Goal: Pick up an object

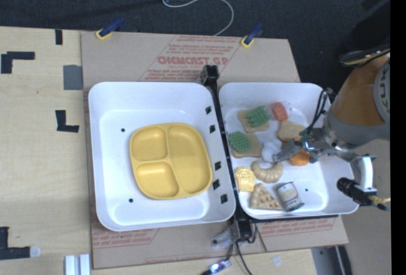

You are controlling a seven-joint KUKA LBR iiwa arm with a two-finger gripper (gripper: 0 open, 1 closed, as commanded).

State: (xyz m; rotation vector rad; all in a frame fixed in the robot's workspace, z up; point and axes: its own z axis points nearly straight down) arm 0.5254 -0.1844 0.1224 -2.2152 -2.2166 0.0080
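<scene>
The right bin (317,97) holds several toy foods. Among them are a green-topped toast (255,118), a salmon block (280,111), a tan bread piece (290,131), a green waffle (241,142), a pale croissant (269,171), a yellow corn piece (244,177), a pizza slice (265,198) and a small can (289,196). My gripper (288,152) is low in the middle of this bin, just above the croissant. A small orange object (299,159) lies right against it, partly hidden.
The left bin (104,140) holds a yellow divided plate (170,160). A black divider clip (209,74) sits where the two bins meet. The grey and orange arm (361,109) covers the right bin's right wall. A cable (196,1) trails over the dark floor behind.
</scene>
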